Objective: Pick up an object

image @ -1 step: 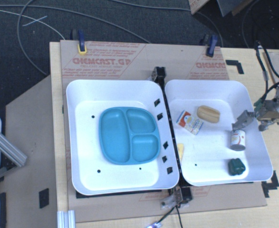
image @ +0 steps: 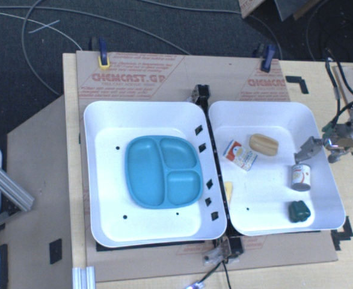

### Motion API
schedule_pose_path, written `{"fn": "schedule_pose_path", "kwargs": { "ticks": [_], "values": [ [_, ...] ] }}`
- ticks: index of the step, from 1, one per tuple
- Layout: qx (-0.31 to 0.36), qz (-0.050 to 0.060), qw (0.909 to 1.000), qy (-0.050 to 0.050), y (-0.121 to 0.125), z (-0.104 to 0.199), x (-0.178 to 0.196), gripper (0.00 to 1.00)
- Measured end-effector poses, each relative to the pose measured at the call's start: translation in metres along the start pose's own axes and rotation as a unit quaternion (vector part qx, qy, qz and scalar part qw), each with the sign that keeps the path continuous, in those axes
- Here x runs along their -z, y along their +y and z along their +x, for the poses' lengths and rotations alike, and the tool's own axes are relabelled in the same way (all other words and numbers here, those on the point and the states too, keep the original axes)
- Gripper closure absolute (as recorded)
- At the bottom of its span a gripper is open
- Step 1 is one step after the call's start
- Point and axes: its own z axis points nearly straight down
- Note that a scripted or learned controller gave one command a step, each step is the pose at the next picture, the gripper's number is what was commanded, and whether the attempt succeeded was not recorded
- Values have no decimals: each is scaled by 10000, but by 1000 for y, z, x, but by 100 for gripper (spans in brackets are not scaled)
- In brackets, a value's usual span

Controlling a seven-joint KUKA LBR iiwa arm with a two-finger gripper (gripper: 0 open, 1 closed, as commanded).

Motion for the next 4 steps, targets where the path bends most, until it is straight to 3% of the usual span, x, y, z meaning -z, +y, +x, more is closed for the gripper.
{"fn": "schedule_pose_path", "kwargs": {
  "ticks": [2, 3, 4],
  "values": [
    [3, 0, 10000, 1, -11, 15, -102, 0],
    [-5, -86, 10000, -41, -6, 12, -114, 0],
    [3, -129, 9999, -50, -3, 12, -104, 100]
  ]
}}
